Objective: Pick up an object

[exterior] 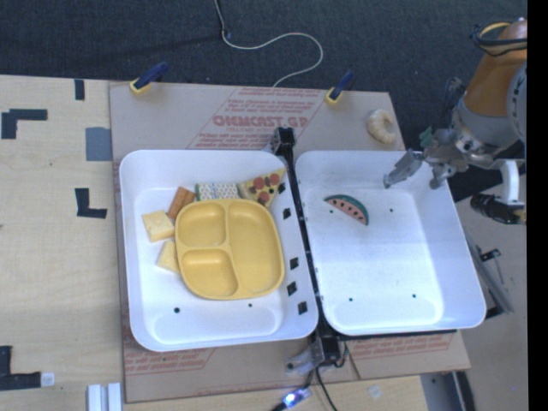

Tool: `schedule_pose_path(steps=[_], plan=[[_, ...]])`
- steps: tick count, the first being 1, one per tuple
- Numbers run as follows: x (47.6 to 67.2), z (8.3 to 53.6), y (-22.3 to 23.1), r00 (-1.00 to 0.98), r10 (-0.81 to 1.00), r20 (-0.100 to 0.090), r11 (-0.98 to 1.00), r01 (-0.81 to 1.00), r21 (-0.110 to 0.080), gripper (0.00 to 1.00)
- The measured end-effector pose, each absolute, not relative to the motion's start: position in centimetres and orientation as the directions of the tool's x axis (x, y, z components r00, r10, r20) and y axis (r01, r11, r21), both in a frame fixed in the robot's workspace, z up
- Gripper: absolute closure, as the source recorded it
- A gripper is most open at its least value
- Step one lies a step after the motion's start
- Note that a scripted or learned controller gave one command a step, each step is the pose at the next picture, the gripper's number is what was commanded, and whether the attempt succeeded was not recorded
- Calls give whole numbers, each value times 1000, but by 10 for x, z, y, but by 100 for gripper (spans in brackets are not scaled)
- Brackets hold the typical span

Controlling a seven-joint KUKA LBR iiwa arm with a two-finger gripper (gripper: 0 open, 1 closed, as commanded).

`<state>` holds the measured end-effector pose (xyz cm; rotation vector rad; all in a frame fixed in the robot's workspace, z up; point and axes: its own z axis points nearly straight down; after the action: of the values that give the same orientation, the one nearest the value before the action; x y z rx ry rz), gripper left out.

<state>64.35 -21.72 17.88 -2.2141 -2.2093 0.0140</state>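
Note:
A toy watermelon slice (347, 208), red with a green rind, lies in the upper middle of the right bin (394, 302). My gripper (419, 172) hangs over that bin's upper right corner, to the right of the slice and apart from it. Its two fingers (400, 170) stand spread, with nothing between them. In the left bin (145, 315) a yellow divided plate (229, 248) lies with a pizza slice (264, 187), a cracker (157, 225) and other small toy foods along its top and left sides.
A beige ring-shaped toy (383, 126) lies on the cardboard behind the right bin. Two clamps (149, 76) (340, 85) hold the cardboard's back edge. A cable (274, 41) runs across the dark floor behind. The lower half of the right bin is bare white floor.

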Motion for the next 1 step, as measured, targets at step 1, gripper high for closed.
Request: schedule_pose_path(steps=[1], plan=[[647, 188, -217, -1, 1000, 0, 1, 1000, -2, 0]])
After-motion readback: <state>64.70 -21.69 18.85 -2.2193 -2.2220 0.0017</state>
